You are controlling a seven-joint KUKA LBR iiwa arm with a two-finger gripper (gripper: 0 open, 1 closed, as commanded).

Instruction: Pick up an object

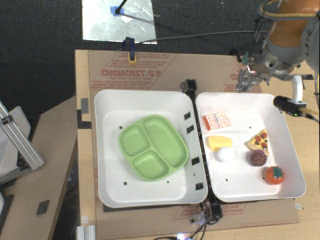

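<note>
Cardboard reads "CHEMCAST G P"; pincer state unclear above the right bin.

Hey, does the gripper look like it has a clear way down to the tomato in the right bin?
Probably yes. The tomato sits uncovered near the right bin's front right corner, apart from the brown round piece beside it. The gripper hangs above the bin's far edge, with open space between; the corner walls may crowd it.

A green divided plate lies in the left bin; brown board underneath.
</note>
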